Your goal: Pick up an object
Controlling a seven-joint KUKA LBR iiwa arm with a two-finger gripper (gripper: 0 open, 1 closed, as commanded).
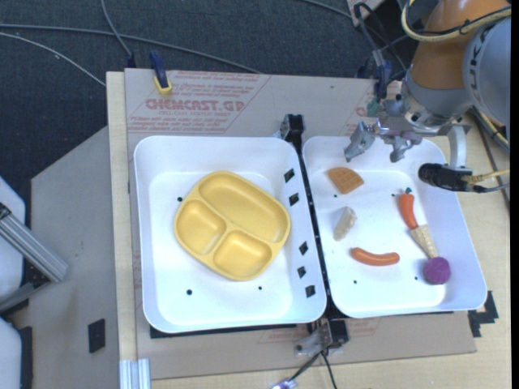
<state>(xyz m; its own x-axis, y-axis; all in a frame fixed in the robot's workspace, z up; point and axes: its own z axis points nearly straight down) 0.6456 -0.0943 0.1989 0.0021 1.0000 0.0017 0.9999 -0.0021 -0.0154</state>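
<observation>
Orange-brown toast piece [346, 180] lay in the right bin [466, 286], just below and slightly left of the pincer [381, 140], which hung empty over the bin's far edge, fingers spread wide.

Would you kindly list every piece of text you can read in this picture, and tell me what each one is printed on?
"CHEMCAST GP": large red letters on the brown protective paper of the board under the two white bins.
Smaller red lines above and below that name on the same paper: too small and blurred to read.
Faint red print on the paper behind the right bin, near the gripper: unreadable.
</observation>
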